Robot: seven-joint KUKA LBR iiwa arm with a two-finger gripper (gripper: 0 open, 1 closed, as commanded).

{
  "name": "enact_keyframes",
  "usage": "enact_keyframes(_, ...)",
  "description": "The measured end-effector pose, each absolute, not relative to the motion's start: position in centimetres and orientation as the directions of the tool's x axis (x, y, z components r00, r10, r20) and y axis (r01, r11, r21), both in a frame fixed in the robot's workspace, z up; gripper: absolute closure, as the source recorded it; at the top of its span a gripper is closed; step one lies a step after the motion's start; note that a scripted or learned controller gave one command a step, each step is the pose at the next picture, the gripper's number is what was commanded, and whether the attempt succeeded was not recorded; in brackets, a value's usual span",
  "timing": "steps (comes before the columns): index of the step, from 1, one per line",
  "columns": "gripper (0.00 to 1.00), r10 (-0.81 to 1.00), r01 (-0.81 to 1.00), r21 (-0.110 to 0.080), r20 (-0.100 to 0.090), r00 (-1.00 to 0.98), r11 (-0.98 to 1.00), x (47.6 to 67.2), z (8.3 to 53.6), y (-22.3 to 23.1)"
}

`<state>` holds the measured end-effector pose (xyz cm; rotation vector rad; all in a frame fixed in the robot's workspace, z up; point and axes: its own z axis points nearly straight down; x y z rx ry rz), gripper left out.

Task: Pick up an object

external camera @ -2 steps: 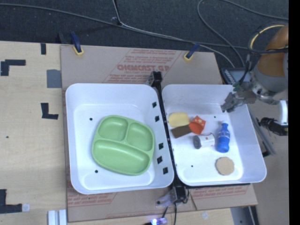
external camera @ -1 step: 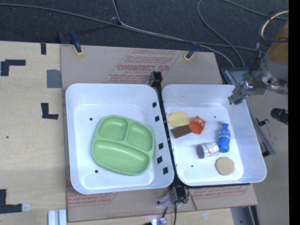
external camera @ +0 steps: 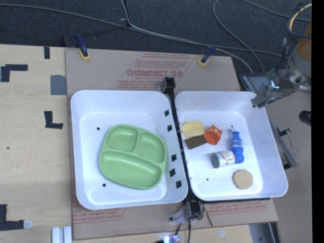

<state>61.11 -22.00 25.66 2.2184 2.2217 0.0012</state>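
Your gripper (external camera: 260,99) hangs over the right bin's (external camera: 263,135) far right corner, its hold impossible to judge, nothing picked yet, so next bring it down over the blue bottle (external camera: 237,146) near that bin's middle.

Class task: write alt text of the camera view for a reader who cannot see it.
Two white bins sit side by side: the left bin holds a green divided plate, the right bin a blue bottle, small can, red block and round foods. The gripper hovers at the right bin's upper right corner.
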Motion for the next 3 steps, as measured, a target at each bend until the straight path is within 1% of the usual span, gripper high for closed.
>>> enact_keyframes(1, 1.00, 1.000, 1.000, -0.001, 0.000, -0.005, 0.005, 60.8, 25.5, -15.7)
enact_keyframes(3, 1.00, 1.000, 1.000, -0.003, 0.001, -0.005, 0.005, 59.9, 22.4, -5.3)
